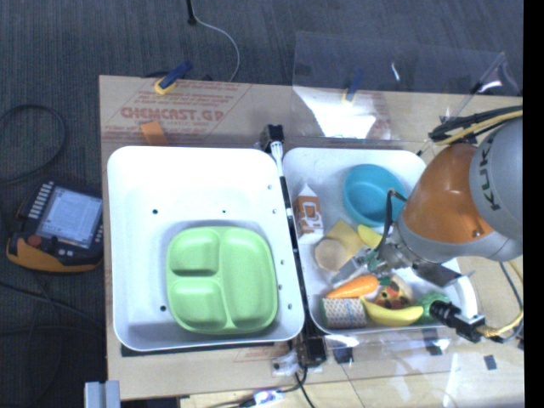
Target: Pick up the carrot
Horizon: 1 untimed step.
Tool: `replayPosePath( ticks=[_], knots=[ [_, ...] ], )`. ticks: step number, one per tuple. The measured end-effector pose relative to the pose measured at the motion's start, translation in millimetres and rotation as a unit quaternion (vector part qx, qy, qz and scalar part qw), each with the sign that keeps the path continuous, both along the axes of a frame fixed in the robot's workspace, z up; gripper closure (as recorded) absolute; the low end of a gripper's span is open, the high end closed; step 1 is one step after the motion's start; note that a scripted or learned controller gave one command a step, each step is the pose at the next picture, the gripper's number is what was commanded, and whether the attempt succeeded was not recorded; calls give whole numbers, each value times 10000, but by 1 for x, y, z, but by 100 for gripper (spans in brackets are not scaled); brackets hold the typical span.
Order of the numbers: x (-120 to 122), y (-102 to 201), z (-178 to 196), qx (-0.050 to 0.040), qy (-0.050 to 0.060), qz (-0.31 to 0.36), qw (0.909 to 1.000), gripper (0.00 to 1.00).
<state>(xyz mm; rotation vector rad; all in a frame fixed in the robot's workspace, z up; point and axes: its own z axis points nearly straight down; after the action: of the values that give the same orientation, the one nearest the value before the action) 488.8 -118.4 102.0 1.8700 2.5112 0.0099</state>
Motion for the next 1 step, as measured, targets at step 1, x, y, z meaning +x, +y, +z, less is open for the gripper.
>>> replayPosePath(
  ticks=[1],
  knots=[
    [-1,11,-11,-13,-13,-724,9974,0]
  ],
)
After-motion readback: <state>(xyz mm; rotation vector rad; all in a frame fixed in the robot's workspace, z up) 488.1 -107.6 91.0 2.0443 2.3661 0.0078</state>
